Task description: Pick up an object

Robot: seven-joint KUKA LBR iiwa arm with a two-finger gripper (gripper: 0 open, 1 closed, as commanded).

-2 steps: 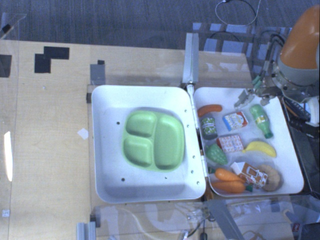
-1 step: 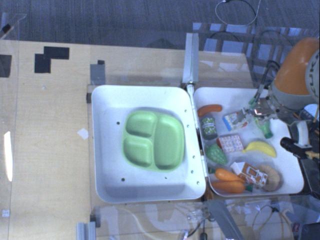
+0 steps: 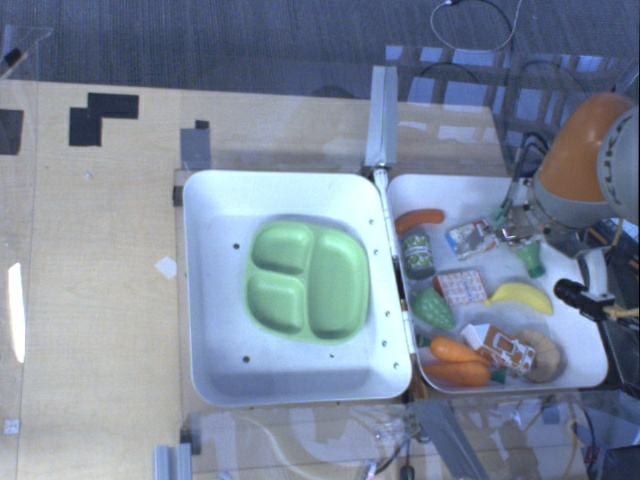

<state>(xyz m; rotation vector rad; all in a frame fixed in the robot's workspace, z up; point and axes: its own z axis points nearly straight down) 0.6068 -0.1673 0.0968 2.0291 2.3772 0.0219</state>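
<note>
While the tool [image 3: 512,230] sits low at the right bin's [image 3: 600,373] upper right, whether it grips anything cannot be told; the pick looks undone. Beside it lie a packet [image 3: 470,236], a green bottle [image 3: 529,258] and a banana [image 3: 521,296]. Crowded; rim close right.

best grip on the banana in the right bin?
Probably the thick middle of the banana, from straight above, fingers closing across its narrow width. It lies flat, long axis roughly left to right, with bare bin floor above and below it. The ends taper and curve, so they would likely slip. The gripper is just above it in the view.
</note>
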